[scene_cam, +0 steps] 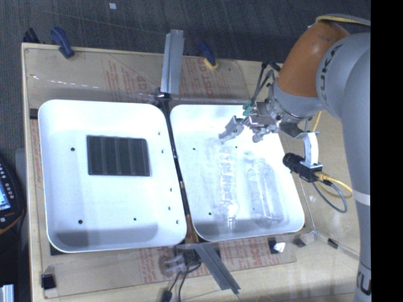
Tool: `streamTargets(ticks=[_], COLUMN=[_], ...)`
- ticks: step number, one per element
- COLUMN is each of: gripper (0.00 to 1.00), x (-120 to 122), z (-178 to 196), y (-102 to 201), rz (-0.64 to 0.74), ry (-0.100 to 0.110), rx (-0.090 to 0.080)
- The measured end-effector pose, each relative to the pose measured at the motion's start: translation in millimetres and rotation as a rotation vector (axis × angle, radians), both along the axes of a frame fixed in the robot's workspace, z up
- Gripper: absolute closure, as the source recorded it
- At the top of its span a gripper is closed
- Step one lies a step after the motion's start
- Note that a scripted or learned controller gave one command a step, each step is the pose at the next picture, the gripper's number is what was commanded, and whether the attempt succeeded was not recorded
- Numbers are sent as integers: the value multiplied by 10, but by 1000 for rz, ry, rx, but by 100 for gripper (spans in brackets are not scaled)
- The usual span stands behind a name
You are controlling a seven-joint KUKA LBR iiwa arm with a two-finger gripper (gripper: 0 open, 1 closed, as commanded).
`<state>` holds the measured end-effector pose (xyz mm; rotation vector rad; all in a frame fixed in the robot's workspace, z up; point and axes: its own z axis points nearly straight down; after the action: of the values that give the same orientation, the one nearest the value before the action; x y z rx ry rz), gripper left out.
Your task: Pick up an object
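Note:
Two clear plastic bottles lie in the right bin [195, 121]: one bottle [227, 181] near the middle and a second bottle [263, 194] to its right, both lengthwise and faint against the white floor. My gripper [242, 132] hangs over the bin's far part, above and just behind the bottles' upper ends. Its two fingers are spread apart with nothing between them. A dark grey ribbed block [118, 155] lies flat in the left bin [56, 118].
A metal bar [172, 61] stands at the back between the bins, with blue clamps [63, 41] along the bench's far edge. A black connector with a yellow cable [302, 167] hangs off the arm beside the right bin's right wall.

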<state>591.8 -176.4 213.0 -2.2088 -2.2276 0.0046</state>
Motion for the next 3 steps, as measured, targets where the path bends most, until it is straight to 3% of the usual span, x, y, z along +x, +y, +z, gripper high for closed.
streamTargets(ticks=[1,2,3], gripper=[0,0,0], x=[-330,-847,-926], z=[955,1027,58], y=[3,789,570], rz=[-211,-331,-537], ry=[-5,-2,1], rx=[-2,-3,-4])
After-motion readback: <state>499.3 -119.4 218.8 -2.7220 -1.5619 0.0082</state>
